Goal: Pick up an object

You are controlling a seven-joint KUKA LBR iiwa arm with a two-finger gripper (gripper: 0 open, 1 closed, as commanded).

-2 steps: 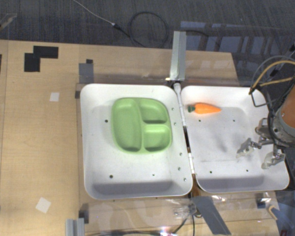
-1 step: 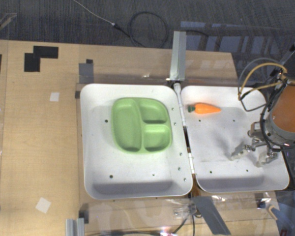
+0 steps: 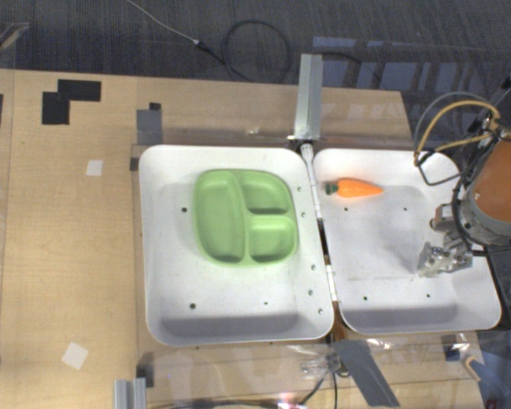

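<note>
An orange carrot [image 3: 356, 189] with a green stub lies in the right bin [image 3: 383, 301], near its far left corner. My gripper [image 3: 443, 261] hangs low over the right side of that bin, well to the right of and nearer than the carrot. Nothing shows between its fingers. The arm's orange band [image 3: 499, 186] sits above it at the right edge.
A green divided plate [image 3: 244, 216] rests in the middle of the left bin [image 3: 166, 313]. A metal post [image 3: 307, 100] stands behind the seam between the bins. Cables [image 3: 447, 126] loop above the wrist.
</note>
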